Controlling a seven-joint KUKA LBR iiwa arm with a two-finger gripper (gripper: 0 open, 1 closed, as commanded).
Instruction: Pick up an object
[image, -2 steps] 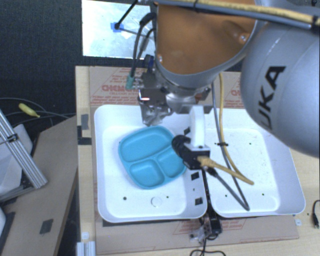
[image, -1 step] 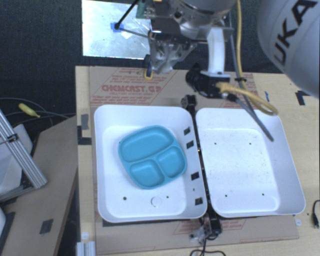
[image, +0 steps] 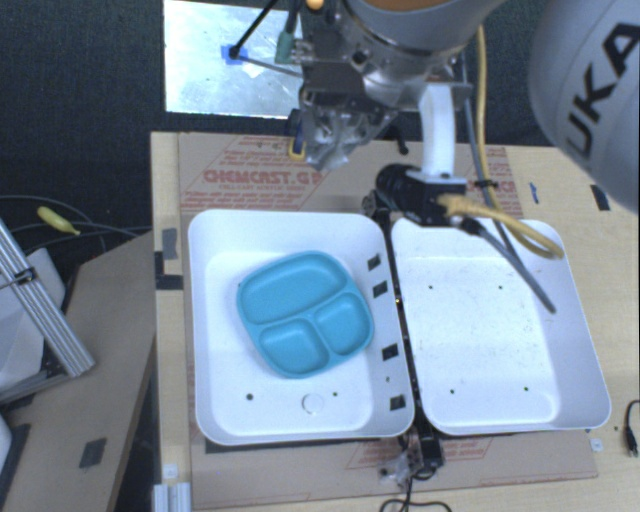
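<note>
Overhead, the arm (image: 590, 80) reaches in from the right, its grey bulk filling the upper right corner, and its pincer (image: 335, 135) hangs above the far edge of the desk (image: 600, 300), beyond the left bin (image: 215, 300) and well apart from anything in it. Whether the pincer is released or clenched cannot be told from this slant, for the metal head is seen from above and blurs into itself; nothing can be made out in its grasp. A blue tray (image: 303, 312) with three compartments lies flat in the left bin, near its middle, turned at a slant to the bin's walls. The right bin (image: 570, 350) sits touching the left one along a black hinged seam, its white floor speckled with small dark holes. Yellow cable (image: 510, 225) loops down from the arm across the right bin's far corner, beside a black fitting (image: 405, 190). Both bins rest on a cardboard sheet (image: 250, 175) printed with red lettering.
</note>
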